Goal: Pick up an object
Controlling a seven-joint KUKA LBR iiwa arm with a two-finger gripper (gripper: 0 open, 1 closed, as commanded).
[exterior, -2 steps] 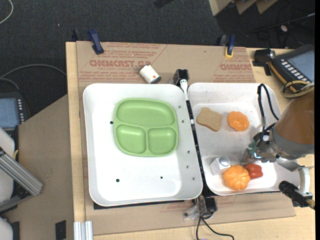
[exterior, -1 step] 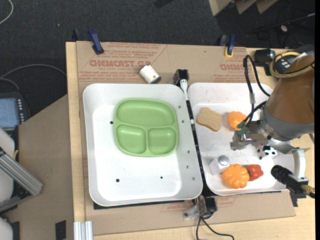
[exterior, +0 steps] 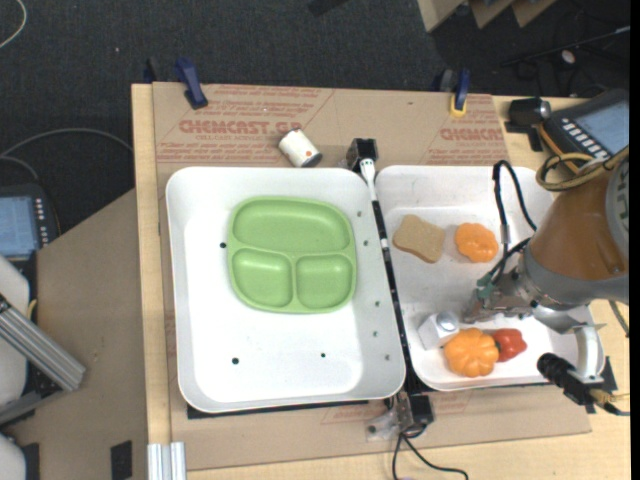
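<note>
Careful, your gripper [exterior: 487, 303] hangs low in the right bin [exterior: 440, 183], fingers unreadable, just above the pumpkin [exterior: 470, 353] crowded by a tomato [exterior: 509, 343] and white piece [exterior: 438, 326], so it may nudge neighbours.

Robotics lab — clamped bench [exterior: 250, 118]; loose cables [exterior: 60, 143]

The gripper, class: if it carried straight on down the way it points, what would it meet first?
Probably the orange pumpkin-like toy just below the gripper, or the small white object beside it; depth is unclear.
</note>
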